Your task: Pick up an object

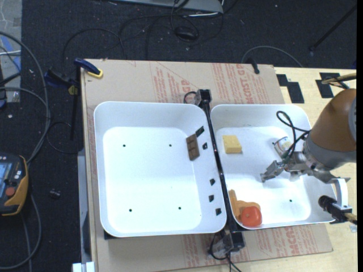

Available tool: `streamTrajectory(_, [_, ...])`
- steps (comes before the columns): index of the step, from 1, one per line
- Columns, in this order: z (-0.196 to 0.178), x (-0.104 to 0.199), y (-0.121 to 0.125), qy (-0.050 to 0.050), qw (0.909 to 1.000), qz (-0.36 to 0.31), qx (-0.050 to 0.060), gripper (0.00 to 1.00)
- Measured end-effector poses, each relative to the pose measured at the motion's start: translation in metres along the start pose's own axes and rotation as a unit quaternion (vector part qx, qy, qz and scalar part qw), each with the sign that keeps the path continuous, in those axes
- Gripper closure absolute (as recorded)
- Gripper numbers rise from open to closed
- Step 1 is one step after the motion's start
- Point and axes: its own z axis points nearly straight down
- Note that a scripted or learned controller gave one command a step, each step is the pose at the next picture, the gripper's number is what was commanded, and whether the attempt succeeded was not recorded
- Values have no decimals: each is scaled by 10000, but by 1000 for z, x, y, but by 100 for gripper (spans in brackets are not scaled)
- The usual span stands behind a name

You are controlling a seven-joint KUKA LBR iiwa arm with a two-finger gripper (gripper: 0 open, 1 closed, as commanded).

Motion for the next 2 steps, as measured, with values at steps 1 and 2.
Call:
streamTrajectory(1, [-13, 0, 1, -6, 10000, 3, -27, 100])
streamTrajectory(2, [-68, 10, 4, -14, 10000, -5, -50, 100])
